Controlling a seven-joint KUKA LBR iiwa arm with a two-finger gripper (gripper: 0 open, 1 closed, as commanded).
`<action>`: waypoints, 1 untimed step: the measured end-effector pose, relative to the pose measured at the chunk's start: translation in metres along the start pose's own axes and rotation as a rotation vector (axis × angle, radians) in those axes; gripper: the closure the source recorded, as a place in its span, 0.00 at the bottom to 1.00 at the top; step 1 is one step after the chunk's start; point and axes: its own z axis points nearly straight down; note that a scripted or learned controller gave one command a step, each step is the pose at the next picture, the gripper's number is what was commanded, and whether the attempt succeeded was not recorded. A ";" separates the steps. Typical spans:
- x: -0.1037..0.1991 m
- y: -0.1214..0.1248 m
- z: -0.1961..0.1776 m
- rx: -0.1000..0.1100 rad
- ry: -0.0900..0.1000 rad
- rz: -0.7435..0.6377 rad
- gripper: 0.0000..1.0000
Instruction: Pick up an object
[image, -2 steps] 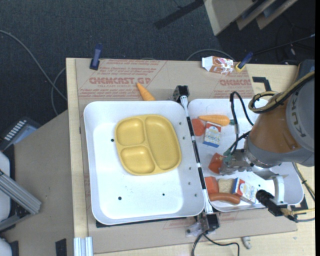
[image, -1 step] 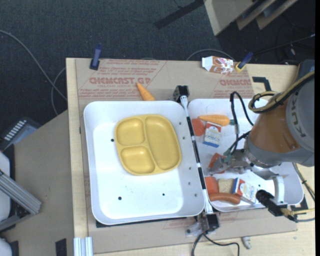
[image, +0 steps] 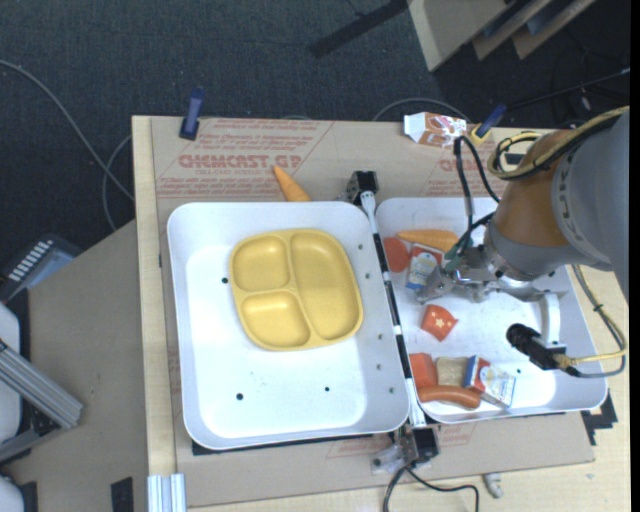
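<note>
1. Objects for picking lie in the right bin (image: 590, 400), and the one nearest me is a small grey-and-blue item (image: 424, 275), sitting in the bin's upper left part just below an orange wedge-shaped piece (image: 432, 240) and beside a red piece (image: 397, 253).
2. My fingers (image: 447, 277) are down at that item's right side. Whether they are spread or closed, and whether anything sits between them, I cannot tell, since my own wrist covers them from above.
3. The item looks small and light, possibly a rigid plastic toy. I would expect it to skid on the smooth white floor if nudged, so I judge a grip across its narrow middle safest.
4. Just below lies a small red-orange cube (image: 439, 321), standing apart from its neighbours and probably the easier take.
5. Further down, near the front wall, a red sausage-like piece (image: 450, 397), a tan block (image: 455, 371) and a small printed carton (image: 497, 383) crowd together.
6. The left bin (image: 200, 300) holds a yellow divided plate (image: 296, 287).
7. Both bins rest on a cardboard-covered surface (image: 240, 160), where an orange carrot-shaped thing (image: 290, 185) lies behind the left bin.
</note>
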 end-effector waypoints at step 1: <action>0.024 0.095 -0.102 -0.004 -0.001 -0.001 0.00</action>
